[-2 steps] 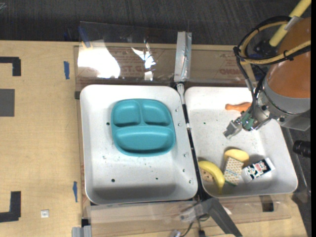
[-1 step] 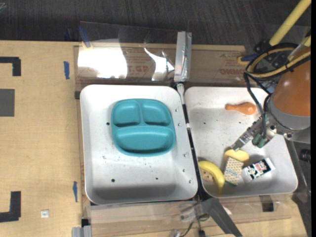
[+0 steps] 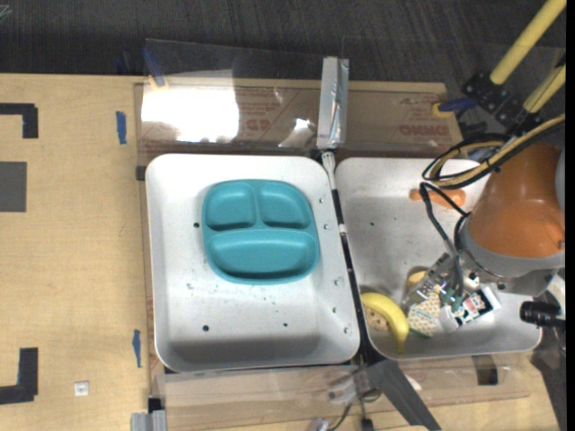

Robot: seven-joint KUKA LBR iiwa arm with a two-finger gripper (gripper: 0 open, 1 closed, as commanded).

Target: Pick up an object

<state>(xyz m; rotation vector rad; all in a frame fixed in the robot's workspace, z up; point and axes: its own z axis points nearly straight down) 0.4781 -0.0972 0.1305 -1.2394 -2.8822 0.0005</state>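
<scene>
The bench carries two shallow white bins side by side. In the left bin [image 3: 171, 268] lies a teal divided plate [image 3: 260, 230] with three compartments, a little toward the far edge of the bin and near its middle from left to right. It lies flat and nothing touches it.

The arm [image 3: 517, 209], grey with an orange band, reaches over the right bin [image 3: 377, 196] from the right side. The gripper [image 3: 446, 293] is low in the near part of this bin, close to the near edge. It is among a small group of objects, and I cannot tell how wide the claw stands or if it has hold of anything, because the wrist and the cables hide that part.

A yellow banana [image 3: 386, 315] lies at the near left corner of the right bin, just beside the wall between the two bins. Next to it, toward the right, is a small patterned packet [image 3: 426, 313], and it seems to touch the banana. Near the far right edge of the same bin an orange object [image 3: 442, 196] is partly hidden behind black cables [image 3: 440, 171].
</scene>
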